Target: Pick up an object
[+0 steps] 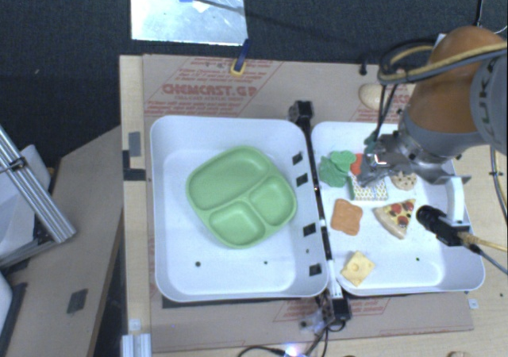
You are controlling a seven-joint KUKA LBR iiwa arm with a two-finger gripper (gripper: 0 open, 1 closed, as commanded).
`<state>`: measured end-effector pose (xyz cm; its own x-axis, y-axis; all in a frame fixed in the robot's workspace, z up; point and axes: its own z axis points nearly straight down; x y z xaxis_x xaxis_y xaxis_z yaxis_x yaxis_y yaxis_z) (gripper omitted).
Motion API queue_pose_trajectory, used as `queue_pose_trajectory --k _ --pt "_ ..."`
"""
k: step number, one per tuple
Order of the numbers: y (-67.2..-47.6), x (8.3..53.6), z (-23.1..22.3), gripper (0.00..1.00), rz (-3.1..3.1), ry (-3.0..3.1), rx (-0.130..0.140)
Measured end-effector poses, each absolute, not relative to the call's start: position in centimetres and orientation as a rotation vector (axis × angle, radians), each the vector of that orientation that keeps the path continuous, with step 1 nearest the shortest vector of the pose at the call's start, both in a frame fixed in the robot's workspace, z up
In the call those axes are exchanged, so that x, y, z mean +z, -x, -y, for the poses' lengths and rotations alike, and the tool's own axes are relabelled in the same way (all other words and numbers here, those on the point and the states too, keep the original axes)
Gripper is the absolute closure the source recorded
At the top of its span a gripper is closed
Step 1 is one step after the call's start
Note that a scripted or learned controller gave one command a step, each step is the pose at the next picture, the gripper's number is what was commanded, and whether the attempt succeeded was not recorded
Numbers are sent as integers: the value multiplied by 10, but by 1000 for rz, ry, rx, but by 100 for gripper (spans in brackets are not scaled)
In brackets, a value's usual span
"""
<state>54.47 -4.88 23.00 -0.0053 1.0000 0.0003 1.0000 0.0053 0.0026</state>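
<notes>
The right bin (pixel 452 268) holds several toy foods: a green leafy piece (pixel 337 166), a small red piece (pixel 358 163), a pale square cracker (pixel 370 190), a round cookie (pixel 403 181), a pizza slice (pixel 394 216), an orange breaded piece (pixel 347 216) and a yellow cheese wedge (pixel 357 268). My gripper (pixel 373 171) hangs low at the back of this bin, right above the cracker and beside the red piece. The wrist hides what lies under it.
The left bin (pixel 175 260) holds a green divided plate (pixel 240 197). A black divider (pixel 313 189) runs between the bins. A beige round thing (pixel 369 95) lies on the bench behind the right bin. The arm (pixel 456 86) looms over the right bin's back right corner.
</notes>
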Motion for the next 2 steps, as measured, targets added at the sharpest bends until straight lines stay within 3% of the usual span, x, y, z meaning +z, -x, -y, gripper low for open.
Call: queue_pose_trajectory --k 1,2 --pt "-539 224 68 100 -2220 -2221 0" --pt "-541 227 45 100 -2228 -2213 3"
